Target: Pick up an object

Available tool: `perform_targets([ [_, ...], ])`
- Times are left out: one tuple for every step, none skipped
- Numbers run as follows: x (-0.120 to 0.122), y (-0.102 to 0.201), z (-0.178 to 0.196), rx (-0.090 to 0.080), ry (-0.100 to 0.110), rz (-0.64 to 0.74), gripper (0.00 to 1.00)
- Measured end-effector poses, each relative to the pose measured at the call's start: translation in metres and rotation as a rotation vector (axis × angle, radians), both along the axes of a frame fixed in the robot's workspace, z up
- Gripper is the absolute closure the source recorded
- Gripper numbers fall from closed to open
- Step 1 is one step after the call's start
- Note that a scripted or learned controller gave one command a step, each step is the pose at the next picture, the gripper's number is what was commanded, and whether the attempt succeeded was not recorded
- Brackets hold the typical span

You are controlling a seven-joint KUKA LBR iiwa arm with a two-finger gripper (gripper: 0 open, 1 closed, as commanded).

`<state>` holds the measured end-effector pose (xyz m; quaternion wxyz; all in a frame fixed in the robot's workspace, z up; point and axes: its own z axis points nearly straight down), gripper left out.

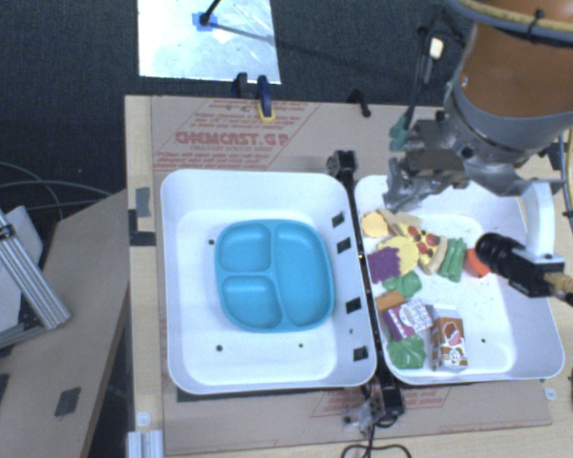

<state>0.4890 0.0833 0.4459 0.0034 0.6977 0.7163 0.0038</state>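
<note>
While gripper [398,201] state unclear | white bins [258,184] on cardboard [229,136] | dark carpet [57,65]

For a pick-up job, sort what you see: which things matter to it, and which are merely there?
Job:
hand
toy food pile
right bin

Lying about:
blue divided plate
left bin
foil sheet
</note>
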Motion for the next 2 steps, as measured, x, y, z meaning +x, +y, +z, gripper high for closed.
perform_targets([
  [0.001, 0.000, 0.011, 0.000, -0.002, 0.007, 1.00],
  [0.001, 0.000, 0.021, 0.000, -0.004, 0.013, 1.00],
])
